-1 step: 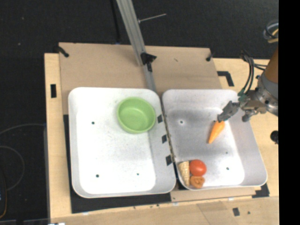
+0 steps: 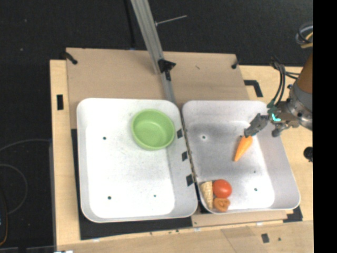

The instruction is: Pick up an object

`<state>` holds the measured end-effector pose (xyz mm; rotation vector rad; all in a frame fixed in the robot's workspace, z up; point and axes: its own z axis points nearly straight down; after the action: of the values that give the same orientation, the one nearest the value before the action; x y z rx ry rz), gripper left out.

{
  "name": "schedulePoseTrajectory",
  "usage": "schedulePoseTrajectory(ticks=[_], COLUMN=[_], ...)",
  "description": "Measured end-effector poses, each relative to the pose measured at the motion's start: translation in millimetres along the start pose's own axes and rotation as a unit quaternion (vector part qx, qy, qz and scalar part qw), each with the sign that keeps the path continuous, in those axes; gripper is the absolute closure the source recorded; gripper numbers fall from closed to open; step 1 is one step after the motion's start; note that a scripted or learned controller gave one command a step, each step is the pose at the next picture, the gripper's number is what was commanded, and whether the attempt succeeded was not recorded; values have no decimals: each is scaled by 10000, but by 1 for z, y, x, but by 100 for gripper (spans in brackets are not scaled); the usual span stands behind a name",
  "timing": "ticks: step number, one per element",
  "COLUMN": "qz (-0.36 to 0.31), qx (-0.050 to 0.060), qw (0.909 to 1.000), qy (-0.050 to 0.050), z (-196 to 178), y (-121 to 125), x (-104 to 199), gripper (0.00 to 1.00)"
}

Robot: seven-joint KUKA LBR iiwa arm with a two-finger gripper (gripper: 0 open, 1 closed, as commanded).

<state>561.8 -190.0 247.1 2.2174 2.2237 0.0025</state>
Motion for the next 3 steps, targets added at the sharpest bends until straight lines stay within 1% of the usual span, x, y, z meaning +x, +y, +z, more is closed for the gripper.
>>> schedulePoseTrajectory(ticks=[1, 2, 3], qz=[15, 27, 31], qx=[34, 6, 18], qw=[10000, 10000, 10000], qy=[-5, -8, -13], z=[61, 121, 147], y=[0, 2, 1], x=[5, 4, 2], gripper=[0, 0, 0])
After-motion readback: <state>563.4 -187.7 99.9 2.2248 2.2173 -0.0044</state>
